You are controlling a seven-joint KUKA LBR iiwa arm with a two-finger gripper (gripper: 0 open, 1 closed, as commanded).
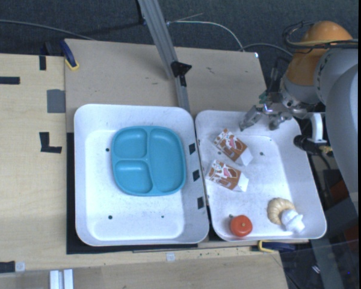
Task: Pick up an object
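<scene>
Nothing is held yet: the gripper (263, 118) is seen spread apart and bare above the right bin's (307, 188) far edge. Two snack packets (230, 146), a tomato (241, 225) and a pastry (281, 209) are left lying inside, unlifted.

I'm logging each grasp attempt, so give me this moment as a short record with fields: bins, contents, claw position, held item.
left bin: holds a blue divided plate
right bin: two snack packets, a red tomato-like item, a tan and white toy
claw: over the right bin's far edge, apart from all items
held item: none seen between the fingers
arm: reaches in from the view's right
</scene>
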